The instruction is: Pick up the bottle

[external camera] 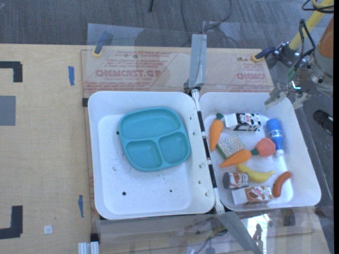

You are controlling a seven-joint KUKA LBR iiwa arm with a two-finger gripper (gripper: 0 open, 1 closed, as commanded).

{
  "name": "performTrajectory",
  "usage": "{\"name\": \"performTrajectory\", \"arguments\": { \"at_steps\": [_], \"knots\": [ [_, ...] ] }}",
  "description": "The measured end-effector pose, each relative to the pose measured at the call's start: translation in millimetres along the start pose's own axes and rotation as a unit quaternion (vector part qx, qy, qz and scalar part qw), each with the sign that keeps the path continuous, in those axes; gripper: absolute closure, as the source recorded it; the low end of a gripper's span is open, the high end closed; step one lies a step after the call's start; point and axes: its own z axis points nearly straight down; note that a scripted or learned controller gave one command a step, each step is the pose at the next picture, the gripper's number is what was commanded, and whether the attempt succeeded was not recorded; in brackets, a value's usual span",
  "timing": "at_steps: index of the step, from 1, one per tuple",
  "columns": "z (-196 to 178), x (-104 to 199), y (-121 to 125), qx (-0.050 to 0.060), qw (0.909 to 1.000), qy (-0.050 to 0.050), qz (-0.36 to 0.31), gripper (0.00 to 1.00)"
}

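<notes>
In right white bin, blue plastic bottle lies lengthwise, just below-left of end effector; grip unclear.

glossy blue plastic bottle, matt teal plastic tray

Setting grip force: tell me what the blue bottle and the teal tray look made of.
Blue bottle: probably smooth plastic, evenly coloured blue body with a white cap end. Teal tray: likely moulded plastic with a matte finish, uniform colour and rounded compartment ridges.
</notes>
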Motion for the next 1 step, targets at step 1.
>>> {"name": "performTrajectory", "arguments": {
  "at_steps": [1],
  "knots": [
    [125.5,-24.7,-3.4,-0.001,0.9988,0.000,0.049,0.00]
  ]
}}
